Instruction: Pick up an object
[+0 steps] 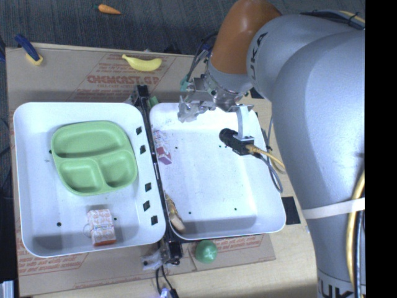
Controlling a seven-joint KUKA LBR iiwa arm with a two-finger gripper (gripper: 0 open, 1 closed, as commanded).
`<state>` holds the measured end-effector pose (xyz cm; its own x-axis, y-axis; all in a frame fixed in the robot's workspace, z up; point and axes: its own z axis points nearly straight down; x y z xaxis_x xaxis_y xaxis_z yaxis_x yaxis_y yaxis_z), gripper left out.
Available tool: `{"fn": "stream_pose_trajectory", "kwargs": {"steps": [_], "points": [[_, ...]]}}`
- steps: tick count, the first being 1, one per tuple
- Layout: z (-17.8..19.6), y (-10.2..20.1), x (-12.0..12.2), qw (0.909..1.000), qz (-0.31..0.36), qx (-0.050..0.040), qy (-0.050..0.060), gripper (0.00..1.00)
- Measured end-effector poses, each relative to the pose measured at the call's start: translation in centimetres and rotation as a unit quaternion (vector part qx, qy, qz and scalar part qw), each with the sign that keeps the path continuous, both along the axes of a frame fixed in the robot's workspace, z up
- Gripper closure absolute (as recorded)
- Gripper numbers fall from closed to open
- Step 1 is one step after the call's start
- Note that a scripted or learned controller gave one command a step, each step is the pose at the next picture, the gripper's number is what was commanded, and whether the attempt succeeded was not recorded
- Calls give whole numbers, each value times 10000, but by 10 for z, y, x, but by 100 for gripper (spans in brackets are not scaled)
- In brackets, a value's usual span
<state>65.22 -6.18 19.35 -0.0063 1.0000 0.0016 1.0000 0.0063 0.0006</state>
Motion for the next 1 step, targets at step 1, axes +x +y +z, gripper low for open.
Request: {"fn": "stream_pose_trajectory", "kwargs": {"steps": [1], "points": [[-1, -1, -1, 10000, -5, -1, 13, 0]]}}
